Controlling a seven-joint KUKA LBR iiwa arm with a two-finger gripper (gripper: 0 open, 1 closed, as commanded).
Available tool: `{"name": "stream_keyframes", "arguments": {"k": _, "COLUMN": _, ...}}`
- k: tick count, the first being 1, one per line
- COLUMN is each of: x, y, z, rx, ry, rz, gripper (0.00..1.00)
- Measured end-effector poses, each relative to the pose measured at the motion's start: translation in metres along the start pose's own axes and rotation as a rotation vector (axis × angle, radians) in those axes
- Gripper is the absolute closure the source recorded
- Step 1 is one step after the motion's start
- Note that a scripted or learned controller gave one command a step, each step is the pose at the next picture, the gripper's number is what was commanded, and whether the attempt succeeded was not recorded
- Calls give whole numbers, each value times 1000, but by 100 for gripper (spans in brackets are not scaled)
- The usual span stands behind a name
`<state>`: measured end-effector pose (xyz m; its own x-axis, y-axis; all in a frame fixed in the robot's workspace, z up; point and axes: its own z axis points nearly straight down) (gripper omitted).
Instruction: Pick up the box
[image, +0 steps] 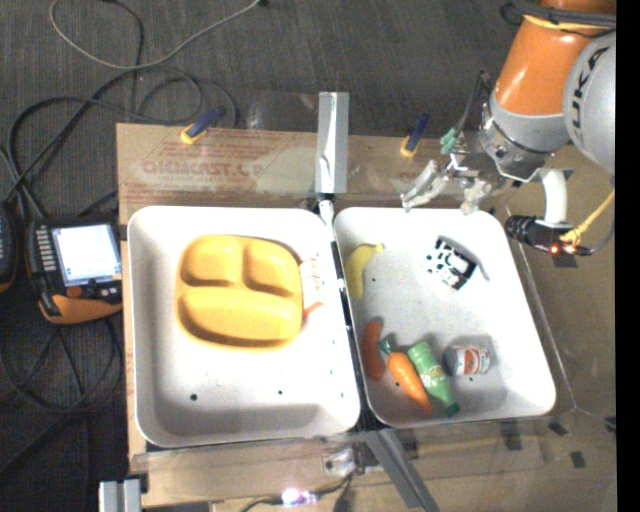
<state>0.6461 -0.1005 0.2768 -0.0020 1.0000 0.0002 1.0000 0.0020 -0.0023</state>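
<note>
Camera view: claw (447, 184) hovers above right bin's far rim (420, 212), fingers spread open, nothing between them. We see box (452, 262) (small, black-white print) lying flat in right bin's far half, clear of banana (359, 266) and can (468, 359). We judge it light, stiff cardboard, slick faces; pinch across short sides.

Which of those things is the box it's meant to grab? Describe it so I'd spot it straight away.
Look in the right-hand white bin, toward its far half. The box lies there alone, small and black with white markings. Its neighbours, the banana, carrot, green bottle and can, are all colourful and rounded.
</note>
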Motion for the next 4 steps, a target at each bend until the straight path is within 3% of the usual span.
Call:
{"name": "stream_keyframes", "arguments": {"k": 1, "x": -82, "y": -34, "z": 147, "rx": -9, "ry": -3, "rz": -149, "gripper": 0}}
{"name": "stream_keyframes", "arguments": {"k": 2, "x": -116, "y": -96, "z": 161, "rx": -40, "ry": -13, "rz": -185, "gripper": 0}}
{"name": "stream_keyframes", "arguments": {"k": 3, "x": -70, "y": -99, "z": 165, "rx": -68, "ry": -34, "rz": -128, "gripper": 0}}
{"name": "stream_keyframes", "arguments": {"k": 4, "x": -72, "y": -94, "z": 149, "rx": -84, "ry": -42, "rz": -126, "gripper": 100}}
